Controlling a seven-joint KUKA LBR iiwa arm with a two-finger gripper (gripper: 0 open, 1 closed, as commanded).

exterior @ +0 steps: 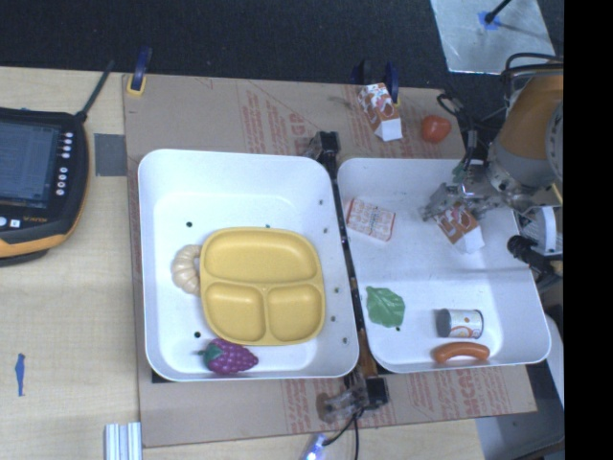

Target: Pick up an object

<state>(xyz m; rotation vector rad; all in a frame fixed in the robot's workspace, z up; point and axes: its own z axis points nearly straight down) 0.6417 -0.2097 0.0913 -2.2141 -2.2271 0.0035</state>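
The left bin (153,257) holds the big yellow divided plate (261,286), with a beige shell-like toy (185,268) touching its left edge and a purple grape bunch (229,358) just below it. The right bin (522,300) holds a green leaf (385,307), a flat white-and-red packet (370,218), a small can (461,323) and a sausage (461,354) near its front wall. In the upper right part of this bin the gripper (463,215) sits over a small red-and-white carton (461,226), its jaws closed on the carton's sides
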